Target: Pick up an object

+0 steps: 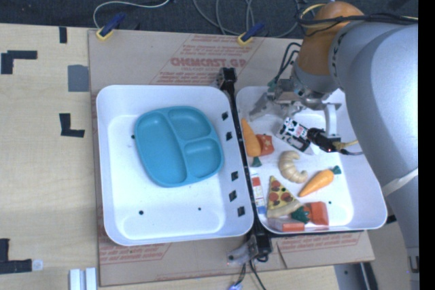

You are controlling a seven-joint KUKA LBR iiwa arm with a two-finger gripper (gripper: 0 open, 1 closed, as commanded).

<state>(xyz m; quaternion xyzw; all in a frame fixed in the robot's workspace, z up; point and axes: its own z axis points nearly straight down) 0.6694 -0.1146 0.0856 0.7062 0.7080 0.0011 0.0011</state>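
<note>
My gripper point(272, 102) hangs over the back of the right bin point(363, 197), just behind the toy food. Nothing shows in its grasp. Below it, by the bin's left wall, lie an orange toy piece point(250, 139) and a small red piece point(265, 143). Nearer the front are a pale croissant point(291, 165), a carrot point(316, 182), a pizza slice point(277, 193) and a red and green piece point(310, 214). The grey arm point(380, 92) covers the bin's right rear corner.
The left bin point(115, 166) holds a blue divided plate point(180, 145) lying flat near its middle. A black divider point(234, 146) runs between the two bins. Loose cables point(238, 0) lie on the dark floor behind the bench.
</note>
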